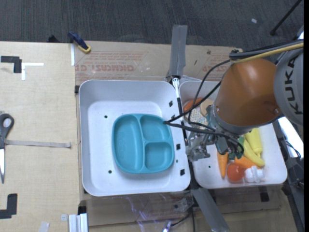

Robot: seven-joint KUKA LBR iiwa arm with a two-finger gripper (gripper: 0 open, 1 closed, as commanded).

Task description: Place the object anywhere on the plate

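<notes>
The arm's orange band [248,93] hangs over the right-hand bin [275,175], and the pincer [198,149] sits low beneath it at that bin's left wall, half lost among black cables [193,124]. Whether the pincer is wide, narrow or closed on something cannot be told from this slanted view; no object shows plainly in it.

The toy foods lie to the pincer's right: a carrot [222,164] closest, just beside it, then a red tomato-like piece [235,173], a white knobbly piece [254,175] and a yellow banana or corn-like piece [254,146] further along. Some orange and pale items [195,108] peep out beyond the pincer, under the arm, too hidden to name. Which of these is meant as the object is not certain; the carrot is the likeliest by nearness.

The teal divided plate [143,143] lies to the pincer's left, in the other bin [91,129], with the two bin walls between them. Its three compartments carry nothing.

By this reading the task is at the picking step: the pincer is down among the foods and nothing has reached the plate. The next move calls for a sure hold on one piece, a lift high enough to clear both bin walls, a short carry leftwards over the plate, and a release above any compartment. A slip on the carrot's tapered shape seems the likeliest trouble.
</notes>
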